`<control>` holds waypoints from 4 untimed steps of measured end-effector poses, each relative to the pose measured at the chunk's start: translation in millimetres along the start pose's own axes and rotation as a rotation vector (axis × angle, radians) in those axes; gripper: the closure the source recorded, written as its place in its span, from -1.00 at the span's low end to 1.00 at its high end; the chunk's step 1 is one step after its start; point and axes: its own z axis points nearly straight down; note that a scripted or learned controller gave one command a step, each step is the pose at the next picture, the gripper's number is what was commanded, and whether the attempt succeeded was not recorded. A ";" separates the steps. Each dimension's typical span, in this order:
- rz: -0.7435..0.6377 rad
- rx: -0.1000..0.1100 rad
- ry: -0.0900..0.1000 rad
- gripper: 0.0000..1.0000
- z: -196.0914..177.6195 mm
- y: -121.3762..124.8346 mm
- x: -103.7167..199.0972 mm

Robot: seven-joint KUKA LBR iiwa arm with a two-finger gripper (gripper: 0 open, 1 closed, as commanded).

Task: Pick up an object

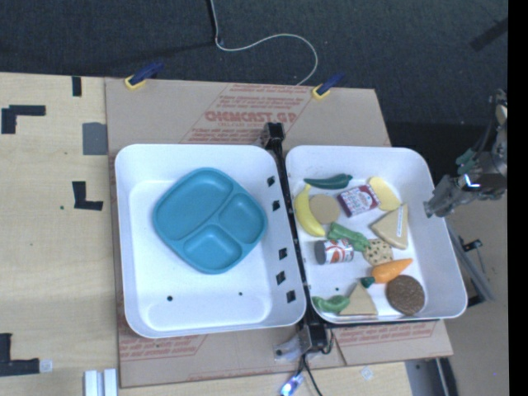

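The desk (49, 221) is pale wood with black marks on its left part. A brown cardboard sheet (247, 114) with red print lies flat on it, held at its far edge by two yellow-and-blue clamps (144, 74). Two shallow white bins rest side by side on the cardboard, touching along their inner rims: the left bin (132, 246) and the right bin (441, 258).
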 end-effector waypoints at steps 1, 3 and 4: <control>-0.001 0.000 0.000 1.00 -9.4 0.4 0.5; -0.003 0.002 0.001 1.00 -28.5 1.2 1.7; -0.004 0.002 0.001 1.00 -38.2 1.7 2.3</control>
